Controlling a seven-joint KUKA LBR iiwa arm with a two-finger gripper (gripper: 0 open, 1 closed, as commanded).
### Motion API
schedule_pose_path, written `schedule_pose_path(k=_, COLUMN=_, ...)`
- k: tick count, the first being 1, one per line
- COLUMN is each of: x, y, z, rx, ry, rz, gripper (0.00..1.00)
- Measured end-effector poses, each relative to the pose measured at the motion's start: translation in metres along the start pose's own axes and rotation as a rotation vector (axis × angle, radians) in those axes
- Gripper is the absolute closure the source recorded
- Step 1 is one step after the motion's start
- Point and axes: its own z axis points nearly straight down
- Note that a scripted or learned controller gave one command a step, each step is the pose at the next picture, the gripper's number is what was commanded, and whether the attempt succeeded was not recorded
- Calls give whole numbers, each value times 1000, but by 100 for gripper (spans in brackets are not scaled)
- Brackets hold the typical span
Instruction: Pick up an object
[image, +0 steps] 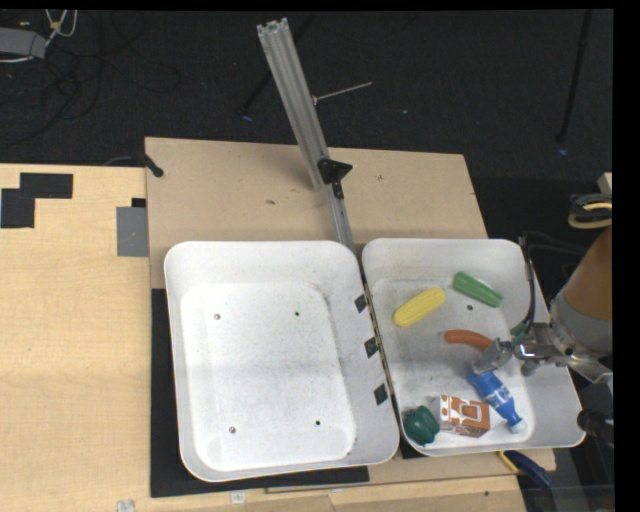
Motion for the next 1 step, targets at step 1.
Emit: schedule_pose_path(k=1, x=0, y=1, z=35, rx=-7, ry=-3, rz=1, gripper=0)
